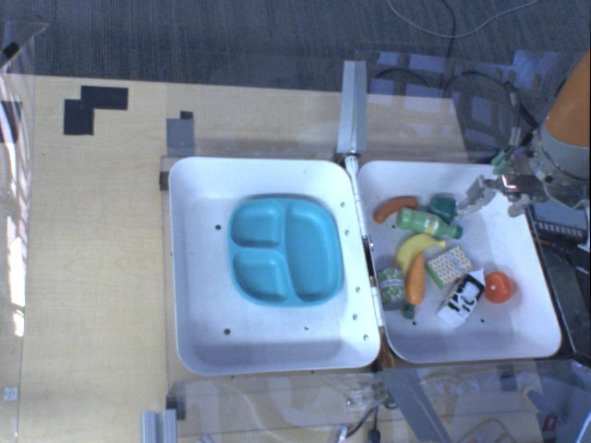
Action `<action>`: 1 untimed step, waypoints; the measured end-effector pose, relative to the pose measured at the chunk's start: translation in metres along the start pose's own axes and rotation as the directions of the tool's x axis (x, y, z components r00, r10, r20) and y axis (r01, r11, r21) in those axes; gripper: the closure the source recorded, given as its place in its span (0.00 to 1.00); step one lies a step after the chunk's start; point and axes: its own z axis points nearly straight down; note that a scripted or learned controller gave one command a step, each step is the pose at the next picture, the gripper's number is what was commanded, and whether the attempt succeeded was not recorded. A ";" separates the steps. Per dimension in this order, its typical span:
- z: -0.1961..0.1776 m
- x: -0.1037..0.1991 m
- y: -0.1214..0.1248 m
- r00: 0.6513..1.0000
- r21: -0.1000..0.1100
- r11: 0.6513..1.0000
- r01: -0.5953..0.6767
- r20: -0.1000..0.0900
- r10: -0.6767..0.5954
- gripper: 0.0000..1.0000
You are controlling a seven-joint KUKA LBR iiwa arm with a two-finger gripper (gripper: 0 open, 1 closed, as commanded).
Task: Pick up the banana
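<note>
The yellow banana lies in the right bin, left of centre, among other food items. A green bottle rests just above it and an orange carrot leans against its lower end. My gripper hovers over the bin's upper right part, up and to the right of the banana and apart from it. It is open, with nothing between its fingers.
The right bin also holds a brown sausage, a dark green item, a patterned box, a green can, a white-and-black carton and a red tomato. In the left bin sits a blue divided tray.
</note>
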 end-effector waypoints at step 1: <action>0.122 0.059 0.009 0.989 0.001 0.989 0.149 -0.001 -0.149 0.00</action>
